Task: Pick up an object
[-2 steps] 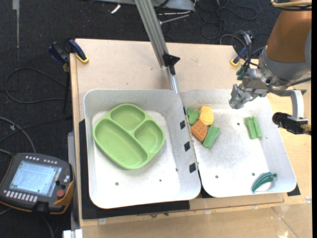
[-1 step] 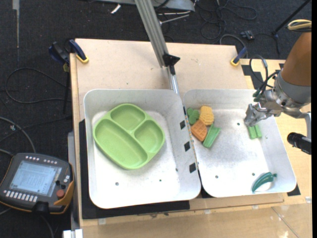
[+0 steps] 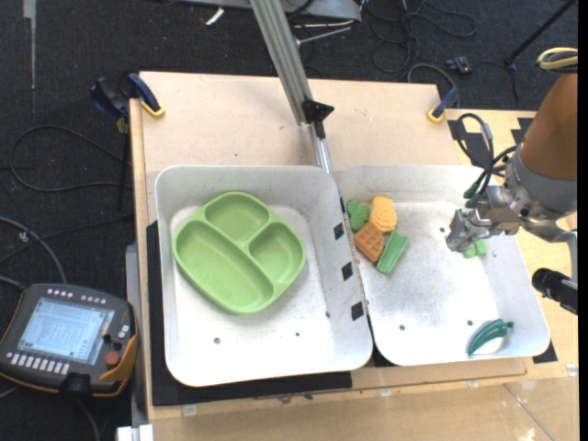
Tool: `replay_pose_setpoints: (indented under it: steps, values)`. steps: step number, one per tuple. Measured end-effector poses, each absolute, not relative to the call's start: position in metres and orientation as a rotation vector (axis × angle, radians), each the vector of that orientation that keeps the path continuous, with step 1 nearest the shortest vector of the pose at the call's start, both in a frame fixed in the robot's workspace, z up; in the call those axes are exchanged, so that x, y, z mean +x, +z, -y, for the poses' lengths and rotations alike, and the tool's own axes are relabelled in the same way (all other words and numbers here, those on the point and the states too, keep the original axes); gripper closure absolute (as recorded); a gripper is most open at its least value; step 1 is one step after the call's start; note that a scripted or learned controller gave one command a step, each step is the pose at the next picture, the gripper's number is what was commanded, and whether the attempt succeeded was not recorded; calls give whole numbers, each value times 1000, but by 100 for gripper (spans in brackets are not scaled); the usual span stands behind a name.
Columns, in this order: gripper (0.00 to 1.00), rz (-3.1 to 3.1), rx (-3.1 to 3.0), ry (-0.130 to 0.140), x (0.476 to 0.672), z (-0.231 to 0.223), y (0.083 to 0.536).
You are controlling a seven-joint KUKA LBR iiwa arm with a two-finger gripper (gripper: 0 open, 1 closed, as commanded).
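Hand [image 3: 462,238] low over the right bin [image 3: 432,338] near the tabletop's right edge, grip state impossible to tell.

arm in from right, orange band at the view's right edge; grey wrist angled down-left; gripper [image 3: 462,238] low over right bin [image 3: 432,338], near its right edge

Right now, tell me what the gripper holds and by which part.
Cannot be told. The gripper sits low in the right bin, with something small and green at its tip; no grasp is visible.
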State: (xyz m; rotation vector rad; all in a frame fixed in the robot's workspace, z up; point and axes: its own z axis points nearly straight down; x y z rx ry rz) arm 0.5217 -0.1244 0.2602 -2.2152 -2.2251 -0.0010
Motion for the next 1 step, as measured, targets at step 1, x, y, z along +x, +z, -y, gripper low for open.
replay_pose_setpoints:
  steps: [1]
  values:
    - [100, 2209, -2225, 10, 505, 189, 175]
